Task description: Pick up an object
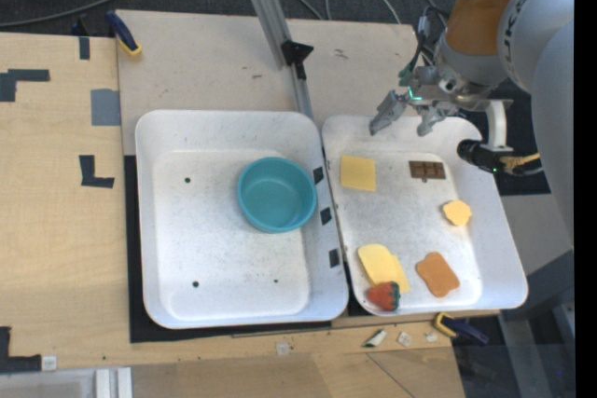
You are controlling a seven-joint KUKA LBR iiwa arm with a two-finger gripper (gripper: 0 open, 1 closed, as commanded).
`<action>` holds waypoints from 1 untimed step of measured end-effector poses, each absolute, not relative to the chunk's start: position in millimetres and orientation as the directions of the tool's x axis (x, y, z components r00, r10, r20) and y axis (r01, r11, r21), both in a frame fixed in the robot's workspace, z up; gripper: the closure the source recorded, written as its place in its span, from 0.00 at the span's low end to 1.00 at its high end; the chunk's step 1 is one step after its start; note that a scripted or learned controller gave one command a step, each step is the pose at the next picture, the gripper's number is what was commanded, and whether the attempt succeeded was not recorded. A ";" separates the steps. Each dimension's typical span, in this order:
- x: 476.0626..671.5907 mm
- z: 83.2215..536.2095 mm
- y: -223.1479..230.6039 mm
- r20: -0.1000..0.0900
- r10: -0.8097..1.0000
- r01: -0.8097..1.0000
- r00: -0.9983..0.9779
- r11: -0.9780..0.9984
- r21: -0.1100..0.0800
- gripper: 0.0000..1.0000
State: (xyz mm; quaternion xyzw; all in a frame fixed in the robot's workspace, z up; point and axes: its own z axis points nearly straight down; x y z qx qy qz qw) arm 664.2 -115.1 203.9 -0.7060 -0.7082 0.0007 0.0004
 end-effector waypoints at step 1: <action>667.5 154.4 -122.6 -0.001 1.000 1.000 -0.001 0.001 -0.005 0.00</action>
